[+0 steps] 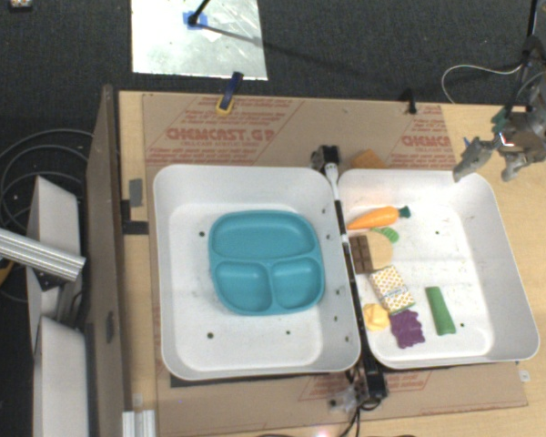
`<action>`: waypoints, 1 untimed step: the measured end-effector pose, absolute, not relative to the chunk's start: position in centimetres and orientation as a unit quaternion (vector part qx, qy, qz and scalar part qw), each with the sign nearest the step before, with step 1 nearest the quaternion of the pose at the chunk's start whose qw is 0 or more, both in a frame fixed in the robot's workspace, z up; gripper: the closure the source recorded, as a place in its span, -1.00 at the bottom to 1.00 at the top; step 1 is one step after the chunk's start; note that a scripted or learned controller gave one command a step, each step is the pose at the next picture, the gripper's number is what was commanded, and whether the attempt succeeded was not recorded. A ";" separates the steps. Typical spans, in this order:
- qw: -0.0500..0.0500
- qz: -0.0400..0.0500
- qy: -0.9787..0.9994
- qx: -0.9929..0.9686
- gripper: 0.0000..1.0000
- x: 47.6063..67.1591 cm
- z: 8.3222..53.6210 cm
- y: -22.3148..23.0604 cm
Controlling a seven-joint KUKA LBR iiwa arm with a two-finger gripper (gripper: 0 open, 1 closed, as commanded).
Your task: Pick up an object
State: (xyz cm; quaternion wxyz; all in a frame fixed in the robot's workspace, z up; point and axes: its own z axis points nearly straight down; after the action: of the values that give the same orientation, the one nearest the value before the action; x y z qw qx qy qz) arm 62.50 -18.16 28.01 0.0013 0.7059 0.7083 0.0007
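Note:
The right bin [478,244] holds several toy foods along its left side. An orange carrot [379,217] lies at the top, with a small green piece [388,235] and a brown bar [361,253] below it. Further down are a checkered cracker [391,288], a yellow piece [376,316], purple grapes [406,328] and a green stick [439,309]. My gripper [488,162] hangs over the bin's far right corner, open, with nothing between its fingers, well away from the foods.
A blue divided plate [266,260] lies in the left bin [182,244]. A dark clamp [328,159] sits where the bins meet at the back. Cardboard [255,130] lines the bench, and cables [478,76] loop at the back right.

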 end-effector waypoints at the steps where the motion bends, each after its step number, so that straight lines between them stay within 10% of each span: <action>1: -0.005 -0.003 0.707 0.707 -1.00 57.9 12.5 -19.0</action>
State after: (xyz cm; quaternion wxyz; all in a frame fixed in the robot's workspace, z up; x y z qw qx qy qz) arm 57.86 -18.97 12.52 -0.0047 0.7074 0.7068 -0.0026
